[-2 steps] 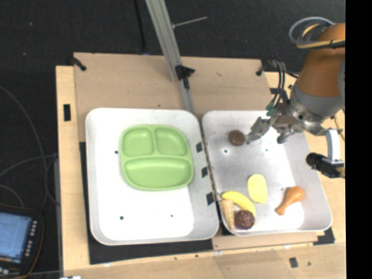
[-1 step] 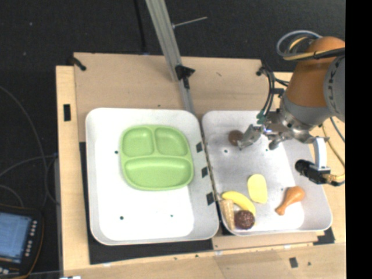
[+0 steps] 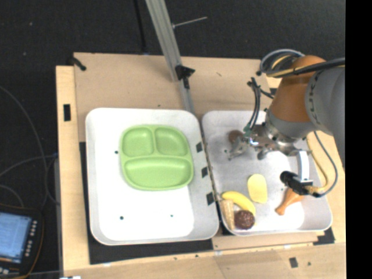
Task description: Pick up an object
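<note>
Gripper [image 3: 237, 147] of your arm hovers low in the right bin [image 3: 317, 225], grip state impossible to tell, with the yellow piece [image 3: 257, 188] and banana [image 3: 238, 200] lying apart below it.

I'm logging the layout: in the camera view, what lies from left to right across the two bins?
Green divided plate in the left bin → banana → pale yellow piece → orange carrot-like item in the right bin.

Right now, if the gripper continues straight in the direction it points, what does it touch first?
The gripper seems to point down and slightly left, so it would probably meet the bare floor of the right bin first. Depth is unclear from above.
</note>
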Controlling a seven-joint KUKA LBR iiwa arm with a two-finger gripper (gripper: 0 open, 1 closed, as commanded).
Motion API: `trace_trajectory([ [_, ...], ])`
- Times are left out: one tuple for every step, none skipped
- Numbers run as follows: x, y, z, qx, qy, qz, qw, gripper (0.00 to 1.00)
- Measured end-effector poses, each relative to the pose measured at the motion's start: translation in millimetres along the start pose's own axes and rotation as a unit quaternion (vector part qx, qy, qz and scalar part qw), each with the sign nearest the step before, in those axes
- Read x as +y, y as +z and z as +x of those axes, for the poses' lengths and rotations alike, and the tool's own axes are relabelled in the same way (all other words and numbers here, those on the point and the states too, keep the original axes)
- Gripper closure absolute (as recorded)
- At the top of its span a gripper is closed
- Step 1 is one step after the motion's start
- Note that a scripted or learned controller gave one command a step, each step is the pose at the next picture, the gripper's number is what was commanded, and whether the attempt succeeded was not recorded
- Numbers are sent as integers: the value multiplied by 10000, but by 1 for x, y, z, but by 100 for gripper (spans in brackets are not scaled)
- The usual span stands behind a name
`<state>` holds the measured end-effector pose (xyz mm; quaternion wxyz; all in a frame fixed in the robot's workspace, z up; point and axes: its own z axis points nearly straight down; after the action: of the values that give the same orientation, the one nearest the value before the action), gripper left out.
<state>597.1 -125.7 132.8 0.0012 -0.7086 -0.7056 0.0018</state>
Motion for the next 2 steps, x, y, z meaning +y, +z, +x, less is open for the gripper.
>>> trace_trajectory([
  [2,-15,-1,1,22,-37,10000,100],
  [2,-59,-2,-3,-5,-49,10000,100],
])
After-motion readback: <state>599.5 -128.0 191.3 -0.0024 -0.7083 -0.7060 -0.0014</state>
